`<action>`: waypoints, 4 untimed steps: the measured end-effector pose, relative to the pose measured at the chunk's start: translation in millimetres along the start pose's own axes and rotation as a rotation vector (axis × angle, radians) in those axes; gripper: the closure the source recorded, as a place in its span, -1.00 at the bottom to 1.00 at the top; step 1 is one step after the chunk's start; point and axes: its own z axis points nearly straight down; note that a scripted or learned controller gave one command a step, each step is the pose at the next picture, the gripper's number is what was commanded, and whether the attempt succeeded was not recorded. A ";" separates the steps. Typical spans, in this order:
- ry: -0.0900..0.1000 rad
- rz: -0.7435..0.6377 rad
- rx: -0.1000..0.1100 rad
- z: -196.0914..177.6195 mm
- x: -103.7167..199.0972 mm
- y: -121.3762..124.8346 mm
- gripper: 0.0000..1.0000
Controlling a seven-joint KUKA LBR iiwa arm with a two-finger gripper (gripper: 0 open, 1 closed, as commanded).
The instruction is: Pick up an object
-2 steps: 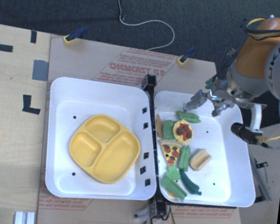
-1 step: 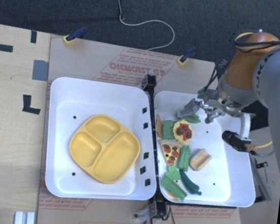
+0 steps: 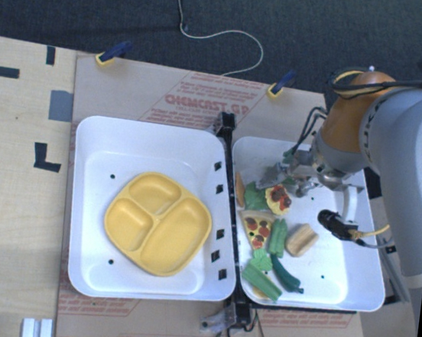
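Claw [image 3: 285, 180] low in right bin [image 3: 350, 286], over pizza toy [image 3: 278, 199] among crowded toy food; can't tell its opening. Risk: tight clutter, so fingers may nudge green pieces [image 3: 256, 197] or slip off.

The gripper [image 3: 281, 175] hung over the right bin [image 3: 350, 286] — just above toy food [image 3: 276, 199]; a yellow tray [image 3: 159, 222] lay in the left bin [image 3: 98, 149].

Bright, even light; soft shadows

red print on cardboard sheet [image 3: 196, 102], partly legible, roughly "CHEMCAST GP"
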 end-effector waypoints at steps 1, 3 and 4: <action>0.001 0.000 -0.008 6.2 1.5 0.8 -1.00; -0.001 0.001 -0.012 -69.4 -0.8 -0.7 1.00; 0.000 -0.001 -0.012 -115.0 5.6 4.4 1.00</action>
